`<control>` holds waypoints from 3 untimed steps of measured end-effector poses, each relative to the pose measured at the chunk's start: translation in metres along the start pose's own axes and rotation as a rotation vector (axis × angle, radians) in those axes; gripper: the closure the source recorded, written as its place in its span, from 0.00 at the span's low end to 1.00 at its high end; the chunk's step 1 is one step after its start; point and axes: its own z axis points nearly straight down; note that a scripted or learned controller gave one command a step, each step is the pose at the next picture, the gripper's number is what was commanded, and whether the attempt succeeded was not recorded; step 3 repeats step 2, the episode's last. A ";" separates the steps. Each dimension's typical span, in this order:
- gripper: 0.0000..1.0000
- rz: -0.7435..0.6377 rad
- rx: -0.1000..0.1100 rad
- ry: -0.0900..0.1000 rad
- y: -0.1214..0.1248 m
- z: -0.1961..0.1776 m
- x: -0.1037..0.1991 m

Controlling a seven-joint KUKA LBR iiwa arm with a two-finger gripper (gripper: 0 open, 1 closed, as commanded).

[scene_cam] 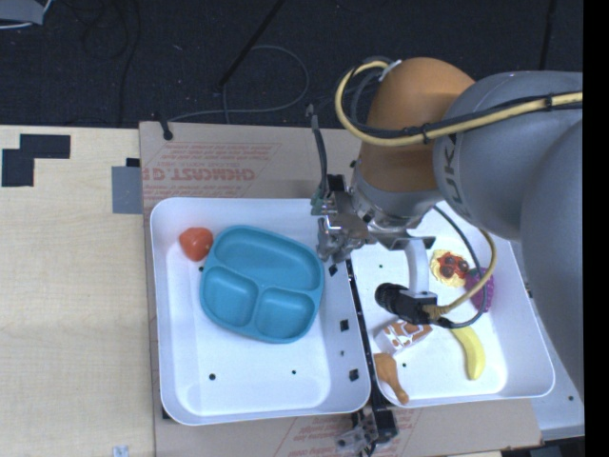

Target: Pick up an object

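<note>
On my feed the grey arm [514, 160] takes up the most room. It comes in from the right, its orange band [409, 112] sitting over the far edge of the bins. Under it lies the pale wooden bench [67, 293], with a brown cardboard sheet [219, 160] under the two bins.

The left bin [238, 379] and the right bin [519, 369] sit side by side, with their inner walls touching.

The biggest item is a blue divided plate [262, 284], flat in the middle of the left bin with its three compartments facing up. A small red-orange round thing [196, 243], possibly a toy tomato, sits just beside the plate's far left corner.

In the right bin I see a yellow banana [468, 350] towards the near side. A purple piece [487, 291] lies partly behind a cable, and a yellow-and-red toy food item [449, 268] lies further back. A small white-and-orange packet [406, 333] sits near the divider, and an orange-brown piece [390, 374] lies at the near left corner.

The gripper [330, 241] hangs over the divide between the bins, at the plate's far right corner. I cannot tell whether it is open or closed, and I can see nothing held in it.
</note>
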 end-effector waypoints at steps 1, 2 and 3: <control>1.00 0.002 0.004 -0.001 0.001 0.020 0.038; 0.00 0.003 0.002 -0.002 0.001 0.019 0.037; 0.00 0.003 0.002 -0.002 0.001 0.019 0.037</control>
